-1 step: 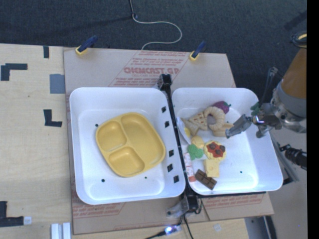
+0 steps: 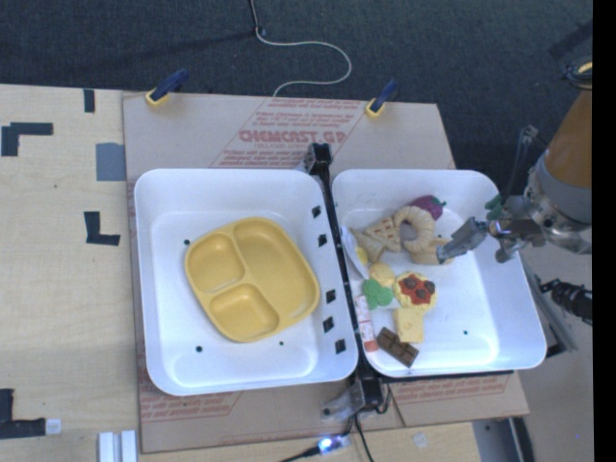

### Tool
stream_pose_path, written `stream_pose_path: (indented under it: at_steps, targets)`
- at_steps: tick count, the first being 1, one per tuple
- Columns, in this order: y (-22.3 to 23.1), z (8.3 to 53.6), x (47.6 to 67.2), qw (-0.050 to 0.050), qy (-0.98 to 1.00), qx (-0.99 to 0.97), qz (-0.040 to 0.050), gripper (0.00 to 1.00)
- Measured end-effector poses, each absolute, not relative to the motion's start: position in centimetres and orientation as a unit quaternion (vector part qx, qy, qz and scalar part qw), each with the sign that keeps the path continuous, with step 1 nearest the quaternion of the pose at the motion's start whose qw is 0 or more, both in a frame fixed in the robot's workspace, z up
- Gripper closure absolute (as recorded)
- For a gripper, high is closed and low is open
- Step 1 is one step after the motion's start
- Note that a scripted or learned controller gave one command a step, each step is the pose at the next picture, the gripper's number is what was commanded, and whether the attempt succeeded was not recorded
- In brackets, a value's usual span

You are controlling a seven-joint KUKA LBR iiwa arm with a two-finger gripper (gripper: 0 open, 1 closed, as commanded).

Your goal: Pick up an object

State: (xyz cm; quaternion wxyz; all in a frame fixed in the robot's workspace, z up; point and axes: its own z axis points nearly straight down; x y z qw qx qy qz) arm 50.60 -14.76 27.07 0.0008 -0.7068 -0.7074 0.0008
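Observation:
The right bin holds several toy foods: a tan ring-shaped pastry, a purple piece, a tan waffle-like piece, a green piece, a red-topped slice, a yellow wedge and a brown bar. My gripper hangs over the right part of this bin, just right of the ring pastry. Its fingers are spread open, and the left fingertip is close to the pastry. Nothing sits between the fingers.
The left bin carries a yellow divided plate. A black divider with clips runs between the bins. Both bins rest on a cardboard sheet held by blue and yellow clamps at the back. A white cable lies behind.

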Motion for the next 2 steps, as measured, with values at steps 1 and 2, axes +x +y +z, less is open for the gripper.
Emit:
stream_pose_path:
  at_steps: [1, 2]
  targets:
    - [-14.4, 22.7, 50.7, 0.002, -0.708, -0.707, 0.0019, 0.0]
    - [-15.1, 16.8, 50.0, 0.004, -0.707, -0.707, 0.0025, 0.0]
